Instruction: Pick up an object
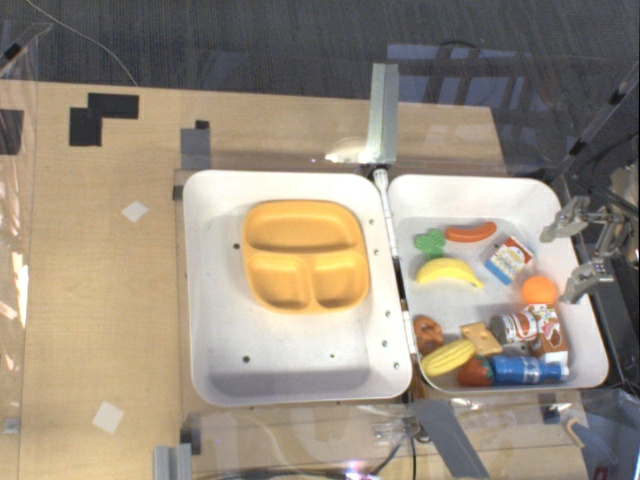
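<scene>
- The orange ball [540, 289] sits in the right bin [440, 196], close to its right wall.
- My gripper [579, 251] hangs at that wall, just beside the ball, fingers spread apart, holding nothing.
- A banana [448, 273], a hot dog [470, 233] and a blue bottle [528, 371] lie nearby.
- The left bin [210, 298] holds a yellow tray [304, 254].

The left bin [290, 378] carries a yellow-orange divided tray [303, 254] near its middle. The right bin [470, 196] holds a toy hot dog [470, 233], a green piece [430, 241], a banana [449, 273], a small carton [507, 260], an orange [540, 289], a can [527, 325], corn [447, 356] and a blue bottle [529, 371]. The gripper [578, 253] hangs open at that bin's right edge, holding nothing.
</scene>
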Available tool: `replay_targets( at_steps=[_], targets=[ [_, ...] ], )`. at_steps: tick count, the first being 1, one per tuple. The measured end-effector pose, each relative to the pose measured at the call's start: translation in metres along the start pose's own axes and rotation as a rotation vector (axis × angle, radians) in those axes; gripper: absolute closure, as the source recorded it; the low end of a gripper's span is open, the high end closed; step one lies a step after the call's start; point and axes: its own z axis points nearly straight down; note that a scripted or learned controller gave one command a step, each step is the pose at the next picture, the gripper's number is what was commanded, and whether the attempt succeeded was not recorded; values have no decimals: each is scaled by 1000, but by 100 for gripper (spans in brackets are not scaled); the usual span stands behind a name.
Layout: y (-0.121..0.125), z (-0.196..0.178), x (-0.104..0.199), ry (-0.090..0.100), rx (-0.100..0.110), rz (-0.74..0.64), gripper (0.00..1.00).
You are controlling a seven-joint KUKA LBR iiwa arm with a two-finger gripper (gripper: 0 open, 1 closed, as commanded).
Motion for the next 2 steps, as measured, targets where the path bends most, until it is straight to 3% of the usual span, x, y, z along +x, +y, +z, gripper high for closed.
replay_targets(
  at_steps=[1,2],
  targets=[
    [17,160,-7,10,-2,316,0],
    [96,187,-57,-3,-5,898,0]
  ],
)
